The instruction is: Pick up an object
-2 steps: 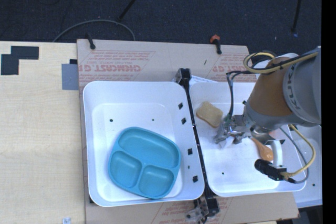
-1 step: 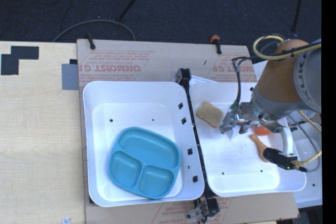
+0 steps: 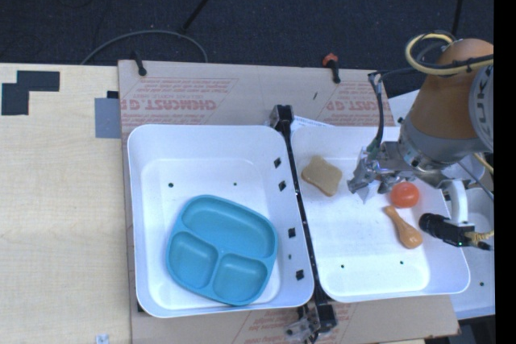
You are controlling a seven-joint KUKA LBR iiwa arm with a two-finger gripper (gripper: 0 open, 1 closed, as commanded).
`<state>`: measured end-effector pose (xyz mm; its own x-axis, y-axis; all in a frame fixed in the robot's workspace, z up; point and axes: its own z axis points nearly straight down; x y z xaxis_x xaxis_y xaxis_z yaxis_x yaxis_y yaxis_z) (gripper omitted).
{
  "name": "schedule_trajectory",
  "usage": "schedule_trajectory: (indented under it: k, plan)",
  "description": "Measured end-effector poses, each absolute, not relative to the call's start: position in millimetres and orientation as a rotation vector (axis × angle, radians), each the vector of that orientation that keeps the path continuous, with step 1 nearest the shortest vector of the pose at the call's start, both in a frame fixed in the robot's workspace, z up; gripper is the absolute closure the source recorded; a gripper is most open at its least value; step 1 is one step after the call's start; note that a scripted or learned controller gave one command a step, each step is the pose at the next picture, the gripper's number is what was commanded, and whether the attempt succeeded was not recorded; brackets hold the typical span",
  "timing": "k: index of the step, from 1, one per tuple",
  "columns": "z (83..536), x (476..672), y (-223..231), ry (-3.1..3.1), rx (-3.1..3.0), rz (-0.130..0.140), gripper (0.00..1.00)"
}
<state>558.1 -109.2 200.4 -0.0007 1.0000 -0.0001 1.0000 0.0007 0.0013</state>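
Note:
My gripper [image 3: 364, 184] hangs low over the right bin [image 3: 363, 278], near its back half. A tan bread-like piece [image 3: 322, 176] lies just left of it, apart from the fingers. Right of the gripper sits a small red-orange ball [image 3: 405, 194], and below that lies a tan drumstick-shaped piece [image 3: 402, 226]. Nothing shows between the fingers. A blue three-compartment plate [image 3: 221, 249] lies in the left bin [image 3: 153, 173].
A black divider rail [image 3: 294, 205] runs between the two bins. The bins rest on a cardboard sheet [image 3: 210, 97] on a pale wooden bench. Bare white floor shows in the front half of the right bin.

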Motion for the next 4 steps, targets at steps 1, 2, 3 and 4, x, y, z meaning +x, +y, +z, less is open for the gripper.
schedule_trajectory:
  k: [1,2,3,4]
  plan:
    - [243,558.7,-113,2.221,2.22,0.001,1.0]
    - [269,559.1,-114,2.223,2.219,0.0,1.0]
    - [254,558.9,-70,2.229,2.221,-0.003,1.0]
    - [256,560.6,-22,2.228,2.22,-0.002,1.0]
